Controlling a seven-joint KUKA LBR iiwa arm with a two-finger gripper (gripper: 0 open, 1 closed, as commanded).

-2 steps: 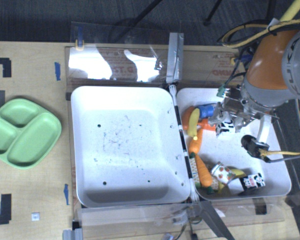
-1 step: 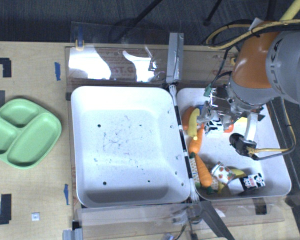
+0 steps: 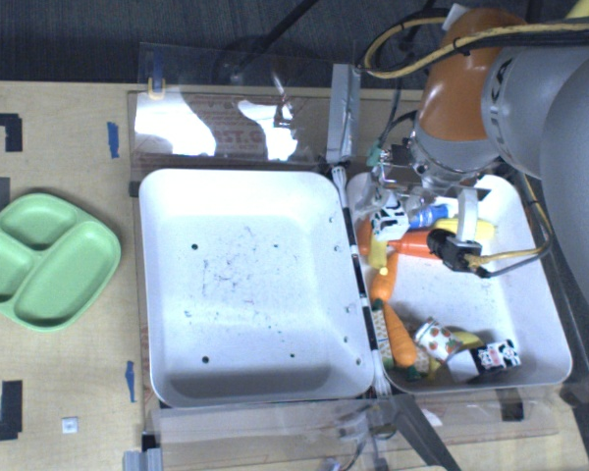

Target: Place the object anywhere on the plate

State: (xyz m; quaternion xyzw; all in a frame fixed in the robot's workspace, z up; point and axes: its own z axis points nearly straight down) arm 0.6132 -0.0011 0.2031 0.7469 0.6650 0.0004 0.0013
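Camera view is showing me the hand (image 3: 401,196) reaching into the cluttered right bin (image 3: 530,307) for an object, grip state I cannot tell, while the green plate (image 3: 45,259) is sitting well apart on the counter (image 3: 69,381).

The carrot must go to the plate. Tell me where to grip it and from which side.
Grip the carrot across its thicker middle, coming straight down from above. It lies flat and slanted against the right bin's left wall, with toys crowding its lower end, so a sideways approach looks blocked.
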